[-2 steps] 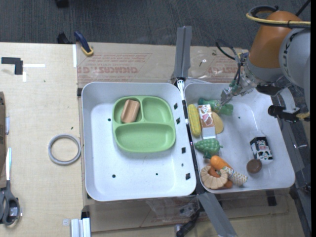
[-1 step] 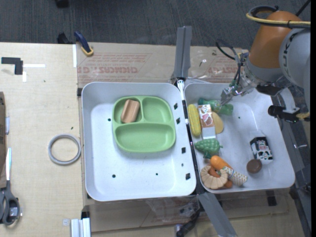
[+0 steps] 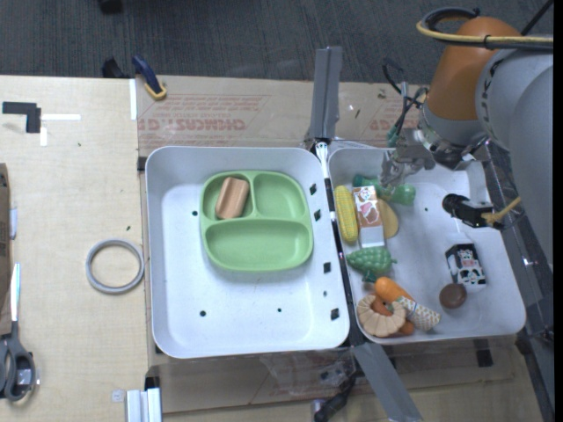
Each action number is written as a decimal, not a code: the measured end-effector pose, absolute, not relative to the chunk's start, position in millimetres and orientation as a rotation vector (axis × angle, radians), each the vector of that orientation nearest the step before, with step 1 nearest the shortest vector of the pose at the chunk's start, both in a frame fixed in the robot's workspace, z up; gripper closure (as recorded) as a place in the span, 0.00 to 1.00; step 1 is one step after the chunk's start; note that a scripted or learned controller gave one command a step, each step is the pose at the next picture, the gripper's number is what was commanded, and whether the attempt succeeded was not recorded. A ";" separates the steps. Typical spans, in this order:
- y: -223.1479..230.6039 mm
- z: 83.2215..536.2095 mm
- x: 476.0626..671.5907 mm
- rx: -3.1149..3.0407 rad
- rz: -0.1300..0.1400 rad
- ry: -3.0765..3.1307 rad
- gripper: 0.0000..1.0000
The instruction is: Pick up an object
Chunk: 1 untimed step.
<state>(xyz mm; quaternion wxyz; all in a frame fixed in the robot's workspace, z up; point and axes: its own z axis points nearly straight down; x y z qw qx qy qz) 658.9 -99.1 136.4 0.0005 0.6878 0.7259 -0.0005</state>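
Observation:
My gripper (image 3: 393,174) hangs low at the far left corner of the right bin (image 3: 493,323), just above a small green toy (image 3: 402,193). I cannot make out whether it touches the toy. Beside it, along the bin's left wall, lie a yellow corn cob (image 3: 346,212) and a red, white and green carton (image 3: 368,207). Nearer the front are a green leafy piece (image 3: 369,258), an orange carrot (image 3: 388,288) and a tan pastry (image 3: 380,316). A brown ball (image 3: 452,296) and a small black-and-white box (image 3: 465,266) rest at the right.
The left bin (image 3: 176,306) holds a green divided plate (image 3: 259,253) with a tan bread roll (image 3: 232,197) in its far left compartment. On the bench to the left lie a grey ring (image 3: 114,265) and scissors (image 3: 16,359).

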 end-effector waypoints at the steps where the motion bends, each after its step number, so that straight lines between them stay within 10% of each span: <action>1: -99.4 145.7 659.3 2.156 -0.003 2.281 1.00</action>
